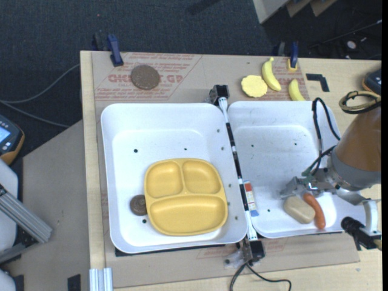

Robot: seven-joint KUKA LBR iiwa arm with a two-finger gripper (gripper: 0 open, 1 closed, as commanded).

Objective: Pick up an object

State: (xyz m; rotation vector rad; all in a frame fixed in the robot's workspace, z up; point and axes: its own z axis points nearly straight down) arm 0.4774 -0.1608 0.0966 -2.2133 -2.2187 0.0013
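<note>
Bench's right bin [267,126]: gripper [301,188] low above beige block [298,210] and carrot [316,211] (likely targets); finger state — cannot tell.

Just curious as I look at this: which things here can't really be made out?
- Gripper: open or shut unclear; its parts blur together above the beige block.
- Brown disc: partly tucked under the yellow tray.
- Arm: cut off by the right edge.
</note>
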